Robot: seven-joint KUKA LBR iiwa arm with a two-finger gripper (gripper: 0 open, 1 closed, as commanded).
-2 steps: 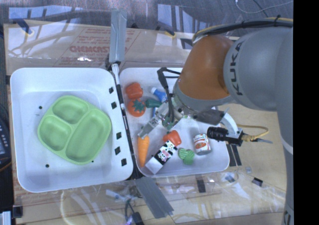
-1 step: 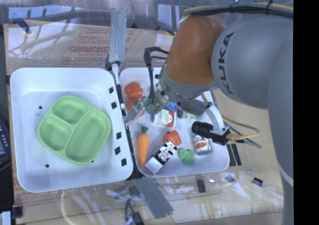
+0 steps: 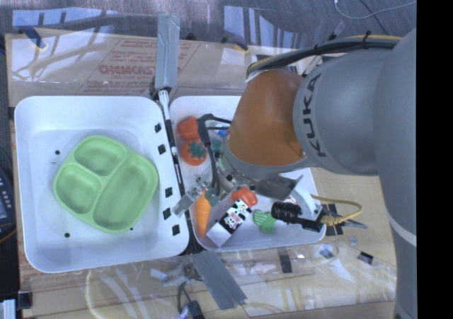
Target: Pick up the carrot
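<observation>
Approach step: gripper (image 3: 212, 194), opening not discernible, hangs over the carrot (image 3: 202, 214) lying against the right bin's (image 3: 185, 109) left wall; next, a descent to bracket it

Grey arm (image 3: 368, 105) reaching in from the right, orange band (image 3: 265, 123) above the wrist, wrist bent downward, hand (image 3: 212, 194) low beneath it, fingers hard to make out

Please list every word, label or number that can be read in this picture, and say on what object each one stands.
"KUKA": on the grey arm, reading sideways.
"CHEMCAST": red print on the cardboard sheet behind the bins; the smaller red lines around it are too blurred to read.
The carton has a black-and-white pattern; no words readable.
</observation>
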